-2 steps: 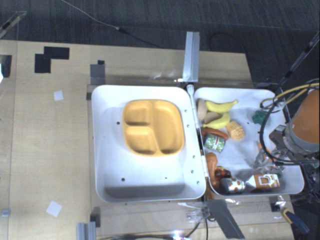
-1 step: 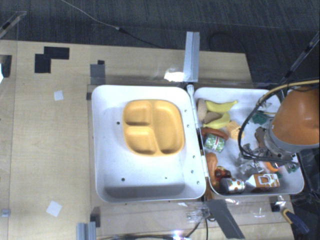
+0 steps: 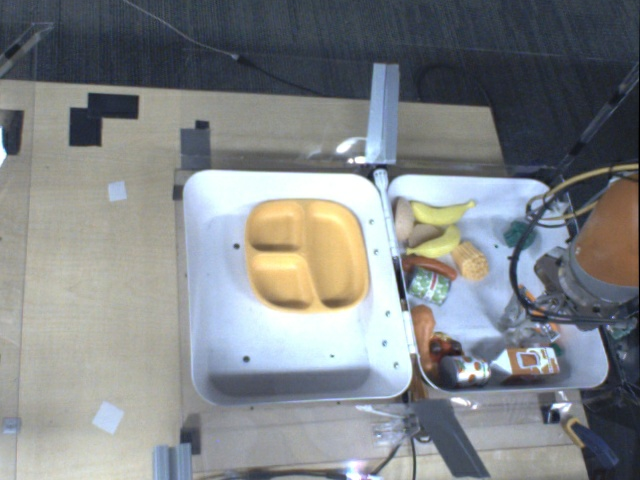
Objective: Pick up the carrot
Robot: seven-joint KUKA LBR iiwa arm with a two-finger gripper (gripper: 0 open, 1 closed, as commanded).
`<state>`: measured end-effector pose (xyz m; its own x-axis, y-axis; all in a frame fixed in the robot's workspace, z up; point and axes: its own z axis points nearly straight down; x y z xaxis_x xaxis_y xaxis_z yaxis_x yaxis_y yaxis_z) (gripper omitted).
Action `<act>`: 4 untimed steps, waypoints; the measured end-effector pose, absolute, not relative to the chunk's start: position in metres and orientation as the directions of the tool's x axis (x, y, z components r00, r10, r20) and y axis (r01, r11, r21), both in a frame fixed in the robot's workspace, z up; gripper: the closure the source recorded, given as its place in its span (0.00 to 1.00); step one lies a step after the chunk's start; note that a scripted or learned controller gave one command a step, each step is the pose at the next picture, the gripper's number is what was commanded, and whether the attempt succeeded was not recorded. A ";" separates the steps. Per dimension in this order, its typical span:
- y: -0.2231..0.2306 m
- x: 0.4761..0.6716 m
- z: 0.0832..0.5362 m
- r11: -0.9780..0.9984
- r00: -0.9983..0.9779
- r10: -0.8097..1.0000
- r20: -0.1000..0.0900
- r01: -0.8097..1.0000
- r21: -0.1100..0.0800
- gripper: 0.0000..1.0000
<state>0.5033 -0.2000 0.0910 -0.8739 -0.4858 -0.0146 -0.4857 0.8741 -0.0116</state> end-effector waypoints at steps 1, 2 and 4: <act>-0.204 0.511 0.091 0.636 -0.636 -0.771 -0.011 -0.771 -0.015 1.00; -0.205 0.507 0.091 0.353 -0.352 -0.936 -0.005 -0.936 -0.021 1.00; -0.203 0.513 0.115 0.358 -0.357 -0.934 -0.013 -0.933 -0.036 1.00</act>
<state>0.5133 -0.2026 0.1146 -0.3573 -0.9339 -0.0125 -0.9332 0.3575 -0.0360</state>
